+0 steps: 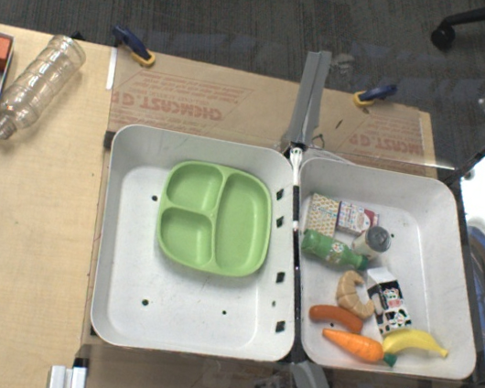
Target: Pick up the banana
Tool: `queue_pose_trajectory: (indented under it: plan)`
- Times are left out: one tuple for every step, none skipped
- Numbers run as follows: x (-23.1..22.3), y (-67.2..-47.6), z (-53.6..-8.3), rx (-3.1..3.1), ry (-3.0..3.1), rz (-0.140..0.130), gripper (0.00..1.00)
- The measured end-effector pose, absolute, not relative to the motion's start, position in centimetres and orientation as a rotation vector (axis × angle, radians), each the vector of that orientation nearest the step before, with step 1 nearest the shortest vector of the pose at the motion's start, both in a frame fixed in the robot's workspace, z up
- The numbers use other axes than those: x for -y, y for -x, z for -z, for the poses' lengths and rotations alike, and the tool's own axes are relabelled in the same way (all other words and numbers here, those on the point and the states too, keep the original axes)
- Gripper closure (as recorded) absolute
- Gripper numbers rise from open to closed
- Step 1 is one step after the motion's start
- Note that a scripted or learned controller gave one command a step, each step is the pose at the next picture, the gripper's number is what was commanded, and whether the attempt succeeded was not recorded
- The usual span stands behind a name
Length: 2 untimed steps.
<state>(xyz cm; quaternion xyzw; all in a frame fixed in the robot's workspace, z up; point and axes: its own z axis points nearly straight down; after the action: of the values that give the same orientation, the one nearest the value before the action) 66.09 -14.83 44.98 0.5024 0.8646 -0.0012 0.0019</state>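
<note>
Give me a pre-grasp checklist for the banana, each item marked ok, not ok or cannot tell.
1. Banana in sight, lying in the right bin: ok.
2. Nothing on top of the banana: ok.
3. Room around it: not ok; it lies at the bin's near right corner, with a carton and carrot close by.
4. Gripper over the banana: not ok.
5. Gripper open: cannot tell.

Green divided plate (pixel 216 219) in left bin (pixel 122 242); clear bottle (pixel 37 85) on bench.
</note>
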Motion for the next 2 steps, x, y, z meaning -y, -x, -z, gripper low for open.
queue_pose_trajectory:
  plan:
    - [21.98,-65.94,-44.08,-2.668,-1.655,0.002,1.00]
    - [22.17,-65.99,-44.11,-2.866,-1.282,0.001,1.00]
